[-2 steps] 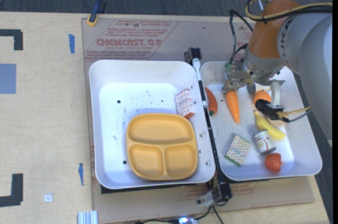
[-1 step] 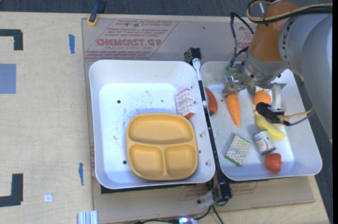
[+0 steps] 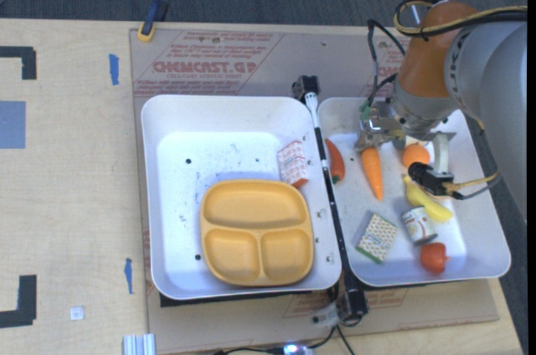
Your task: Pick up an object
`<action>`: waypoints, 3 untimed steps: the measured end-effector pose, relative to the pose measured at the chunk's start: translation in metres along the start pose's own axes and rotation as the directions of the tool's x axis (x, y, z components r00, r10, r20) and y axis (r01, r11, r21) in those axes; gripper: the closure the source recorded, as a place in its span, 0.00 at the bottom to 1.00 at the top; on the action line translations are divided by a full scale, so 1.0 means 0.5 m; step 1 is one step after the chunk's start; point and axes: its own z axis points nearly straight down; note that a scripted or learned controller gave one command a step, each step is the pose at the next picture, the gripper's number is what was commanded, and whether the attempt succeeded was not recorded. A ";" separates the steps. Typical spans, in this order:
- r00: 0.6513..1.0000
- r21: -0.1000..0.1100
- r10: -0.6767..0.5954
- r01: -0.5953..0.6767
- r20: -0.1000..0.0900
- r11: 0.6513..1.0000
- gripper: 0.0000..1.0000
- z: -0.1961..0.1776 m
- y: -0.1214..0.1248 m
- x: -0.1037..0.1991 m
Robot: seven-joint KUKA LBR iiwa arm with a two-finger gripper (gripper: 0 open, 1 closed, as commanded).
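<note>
My gripper (image 3: 404, 142) hangs low over the back of the right bin (image 3: 486, 244), below the orange wrist band. Its fingers (image 3: 369, 133) stand apart, so it is open. A small orange fruit (image 3: 414, 155) lies between them, and nothing is clamped or lifted. The top of a carrot (image 3: 373, 172) sits right under the left finger. A yellow banana (image 3: 428, 202), a small can (image 3: 414, 224), a red tomato (image 3: 433, 258), a green box (image 3: 377, 237) and a red pepper (image 3: 335, 162) also lie in this bin.
The left bin (image 3: 167, 177) holds a yellow divided plate (image 3: 257, 229) and a red-and-white packet (image 3: 293, 163). A black bar (image 3: 322, 177) runs along the seam between the bins. Cables loop from the wrist down over the banana.
</note>
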 end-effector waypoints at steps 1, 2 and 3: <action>1.000 -0.001 0.000 0.000 0.002 1.000 1.00 0.000 0.020 0.011; 1.000 0.001 0.001 -0.001 0.001 1.000 1.00 -0.001 -0.026 0.008; 1.000 -0.001 0.000 0.000 0.001 1.000 1.00 0.000 0.013 0.011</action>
